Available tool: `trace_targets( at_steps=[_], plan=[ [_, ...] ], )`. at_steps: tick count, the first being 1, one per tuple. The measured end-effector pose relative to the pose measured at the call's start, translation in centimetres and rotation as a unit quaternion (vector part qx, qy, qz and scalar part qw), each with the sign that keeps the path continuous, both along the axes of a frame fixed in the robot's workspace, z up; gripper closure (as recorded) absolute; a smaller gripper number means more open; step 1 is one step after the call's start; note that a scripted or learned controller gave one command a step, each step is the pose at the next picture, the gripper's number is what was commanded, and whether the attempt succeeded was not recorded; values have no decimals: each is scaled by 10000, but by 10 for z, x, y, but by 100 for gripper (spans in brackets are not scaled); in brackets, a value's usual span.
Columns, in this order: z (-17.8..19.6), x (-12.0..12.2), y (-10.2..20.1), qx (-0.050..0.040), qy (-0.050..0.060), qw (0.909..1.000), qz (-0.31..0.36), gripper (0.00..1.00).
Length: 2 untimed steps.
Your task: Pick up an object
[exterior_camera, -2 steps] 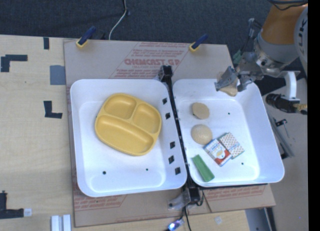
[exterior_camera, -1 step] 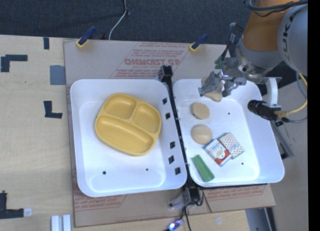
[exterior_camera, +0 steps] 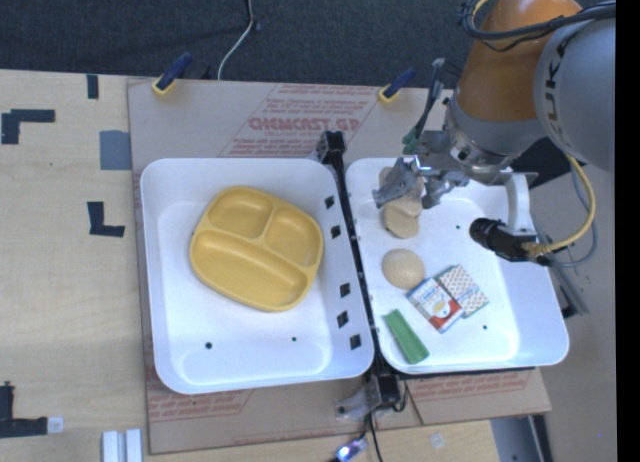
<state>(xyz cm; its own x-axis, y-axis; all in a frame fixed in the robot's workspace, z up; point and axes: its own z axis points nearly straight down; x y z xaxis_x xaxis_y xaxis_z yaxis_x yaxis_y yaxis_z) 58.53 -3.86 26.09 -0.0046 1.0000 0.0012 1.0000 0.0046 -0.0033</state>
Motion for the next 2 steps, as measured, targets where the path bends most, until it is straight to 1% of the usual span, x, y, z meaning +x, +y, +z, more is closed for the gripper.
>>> trace_targets(
  at_steps=[1, 2],
  plan=[
    [-17, -20, 53, -3, 7, 10000, 3, 100],
    [-17, -51, 102, -1, 6, 10000, 6, 100]
  ],
)
